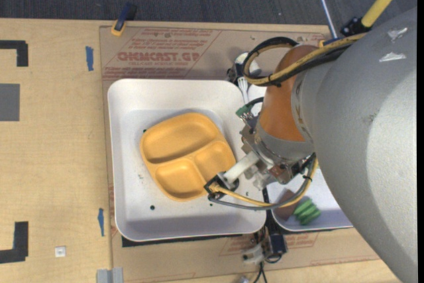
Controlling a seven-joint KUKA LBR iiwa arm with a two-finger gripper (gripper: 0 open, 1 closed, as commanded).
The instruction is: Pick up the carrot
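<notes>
1. Camera view: I see the left bin point(126, 142) holding a yellow divided plate point(187, 154), lying flat near the bin's middle.
2. The arm point(344, 116) reaches in from the right, its wrist over the seam between the bins, covering most of the right bin point(331, 219).
3. Gripper point(265, 172): state hidden; I cannot tell.
4. A green object point(307, 211) lies in the right bin.
5. Carrot: I cannot locate it.

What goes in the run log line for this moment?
arm: over bins' seam | left bin: yellow divided plate | right bin: green item | grasp: unconfirmed
</notes>
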